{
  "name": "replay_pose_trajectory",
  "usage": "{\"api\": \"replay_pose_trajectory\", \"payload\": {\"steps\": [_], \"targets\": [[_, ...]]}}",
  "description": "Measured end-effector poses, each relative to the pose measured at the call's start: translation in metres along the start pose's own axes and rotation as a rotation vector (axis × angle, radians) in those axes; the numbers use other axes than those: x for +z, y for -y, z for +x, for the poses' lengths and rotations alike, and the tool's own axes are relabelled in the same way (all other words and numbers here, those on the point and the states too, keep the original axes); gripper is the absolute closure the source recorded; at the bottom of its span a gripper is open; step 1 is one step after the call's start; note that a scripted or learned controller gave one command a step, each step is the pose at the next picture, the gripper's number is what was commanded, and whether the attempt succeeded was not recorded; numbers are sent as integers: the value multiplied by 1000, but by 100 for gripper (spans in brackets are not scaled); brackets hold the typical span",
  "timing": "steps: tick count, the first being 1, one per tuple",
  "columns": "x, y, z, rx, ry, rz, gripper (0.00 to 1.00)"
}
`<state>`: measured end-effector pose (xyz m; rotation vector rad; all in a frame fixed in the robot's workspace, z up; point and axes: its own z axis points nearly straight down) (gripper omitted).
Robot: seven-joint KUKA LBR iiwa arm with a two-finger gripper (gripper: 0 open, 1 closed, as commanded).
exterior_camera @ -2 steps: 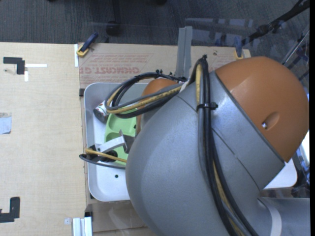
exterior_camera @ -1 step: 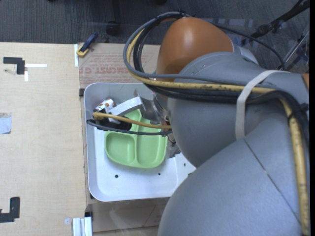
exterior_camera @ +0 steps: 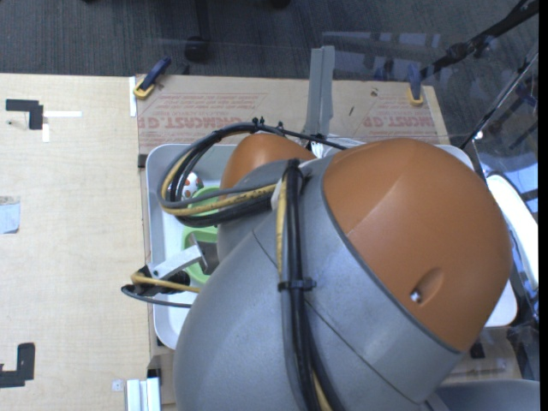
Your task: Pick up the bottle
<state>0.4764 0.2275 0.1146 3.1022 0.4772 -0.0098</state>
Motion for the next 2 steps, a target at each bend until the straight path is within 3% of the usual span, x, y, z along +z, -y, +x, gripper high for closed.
{"api": "replay_pose_trajectory", "payload": {"steps": [1,2], "targets": [[-9,-2,0,-3,3,-3,100],[-64,-7,20,101,-5,0,100]]}}
